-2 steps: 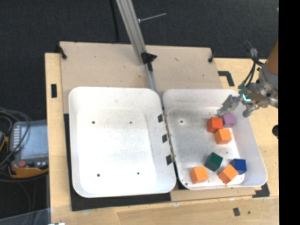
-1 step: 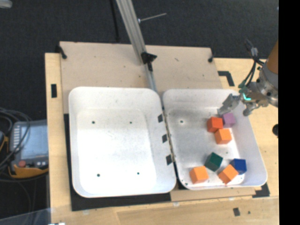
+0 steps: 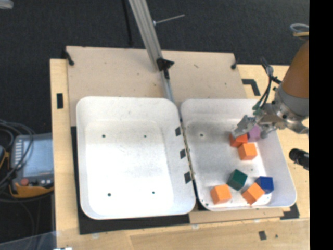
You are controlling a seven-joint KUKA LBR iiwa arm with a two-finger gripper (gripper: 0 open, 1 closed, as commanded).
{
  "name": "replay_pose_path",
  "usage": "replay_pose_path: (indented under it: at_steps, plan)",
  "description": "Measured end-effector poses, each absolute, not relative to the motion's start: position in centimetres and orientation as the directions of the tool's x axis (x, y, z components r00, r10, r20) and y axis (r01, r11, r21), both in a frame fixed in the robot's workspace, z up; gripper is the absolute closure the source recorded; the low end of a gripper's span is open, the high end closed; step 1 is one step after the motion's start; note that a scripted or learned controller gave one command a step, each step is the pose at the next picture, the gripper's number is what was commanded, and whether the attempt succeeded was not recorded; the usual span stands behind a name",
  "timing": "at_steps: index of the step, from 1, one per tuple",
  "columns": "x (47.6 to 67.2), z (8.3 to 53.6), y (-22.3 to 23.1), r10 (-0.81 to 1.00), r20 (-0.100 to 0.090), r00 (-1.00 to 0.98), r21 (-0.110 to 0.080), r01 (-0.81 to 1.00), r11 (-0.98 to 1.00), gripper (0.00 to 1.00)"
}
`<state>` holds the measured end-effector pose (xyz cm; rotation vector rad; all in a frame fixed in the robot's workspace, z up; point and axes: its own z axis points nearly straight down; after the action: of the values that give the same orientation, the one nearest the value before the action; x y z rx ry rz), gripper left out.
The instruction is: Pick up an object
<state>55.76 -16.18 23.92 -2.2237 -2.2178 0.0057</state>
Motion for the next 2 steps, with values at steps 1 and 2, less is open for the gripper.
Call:
replay_pose_path:
  at_steps: [1, 2]
  plan:
    - [56.4, 17.9, -16.0, 1.000, -0.002, 0.004, -0.005, 1.000, -0.004, 0.00]
    - [56.2, 13.5, -17.1, 1.000, -0.005, 0.002, 0.004, 1.000, -0.002, 0.00]
